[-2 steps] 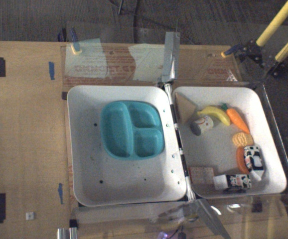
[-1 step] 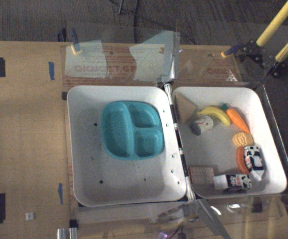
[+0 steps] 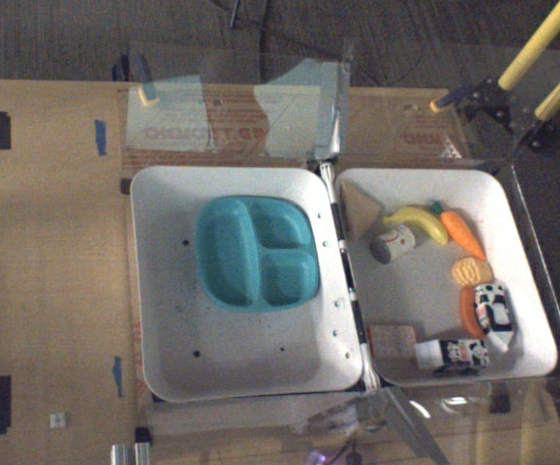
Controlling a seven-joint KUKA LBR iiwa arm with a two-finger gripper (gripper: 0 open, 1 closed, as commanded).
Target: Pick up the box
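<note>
The box [image 3: 391, 339] lies flat in the right bin [image 3: 527, 260], at its near left corner, just beside a lying milk carton [image 3: 451, 354]. A teal divided plate [image 3: 258, 251] sits in the left bin [image 3: 164, 337]. Whether the pincer is released or clenched cannot be told.

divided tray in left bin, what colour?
Teal; the divided tray shows best in the camera view, in the left bin.

Cut off by the top edge: yellow poles [image 3: 549, 29]. Too blurred to read: print on the cow-patterned carton [image 3: 494, 309].
</note>
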